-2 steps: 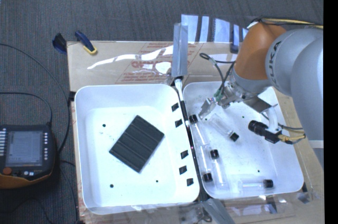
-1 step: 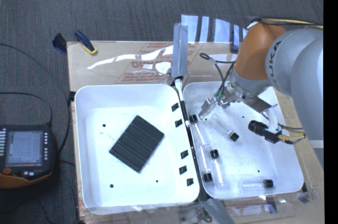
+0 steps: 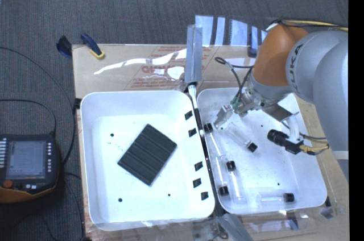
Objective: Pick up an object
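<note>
In the left bin a dark ribbed rectangular slab lies flat and slantwise. The right bin holds several clear tubes with black caps: one near the middle, one along the left wall, and one by the front edge. My gripper hangs low over the back left part of the right bin, just beside the upper end of the middle tube. Nothing can be made out in its grasp.
The grey arm with its orange band covers the back right of the right bin. A black connector with cable sticks out over the bin. Black clips line the divider. A teach pendant lies at the left on the floor.
</note>
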### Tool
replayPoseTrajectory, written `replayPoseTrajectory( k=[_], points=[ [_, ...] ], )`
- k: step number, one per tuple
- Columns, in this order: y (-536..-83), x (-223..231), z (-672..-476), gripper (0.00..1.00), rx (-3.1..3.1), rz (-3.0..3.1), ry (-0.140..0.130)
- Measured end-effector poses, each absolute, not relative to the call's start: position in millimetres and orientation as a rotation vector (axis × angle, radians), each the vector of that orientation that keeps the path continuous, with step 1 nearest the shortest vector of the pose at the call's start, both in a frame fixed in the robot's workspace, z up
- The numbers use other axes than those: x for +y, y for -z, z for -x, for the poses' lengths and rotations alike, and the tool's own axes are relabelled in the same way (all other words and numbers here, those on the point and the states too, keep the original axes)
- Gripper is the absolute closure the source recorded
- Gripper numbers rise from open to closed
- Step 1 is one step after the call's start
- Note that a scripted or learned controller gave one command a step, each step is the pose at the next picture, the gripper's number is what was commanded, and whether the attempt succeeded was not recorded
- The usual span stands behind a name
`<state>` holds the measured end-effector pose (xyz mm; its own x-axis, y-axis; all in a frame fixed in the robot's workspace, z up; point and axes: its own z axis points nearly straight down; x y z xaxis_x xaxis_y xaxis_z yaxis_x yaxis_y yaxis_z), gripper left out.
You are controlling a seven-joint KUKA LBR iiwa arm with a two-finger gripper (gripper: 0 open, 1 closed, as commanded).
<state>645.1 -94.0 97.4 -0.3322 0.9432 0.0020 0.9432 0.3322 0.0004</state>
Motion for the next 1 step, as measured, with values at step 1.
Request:
replayPoseTrajectory(
  k=[1],
  points=[
    [-107.4,-94.4,-645.8,1.00,-2.562,1.816,0.005]
  ],
)
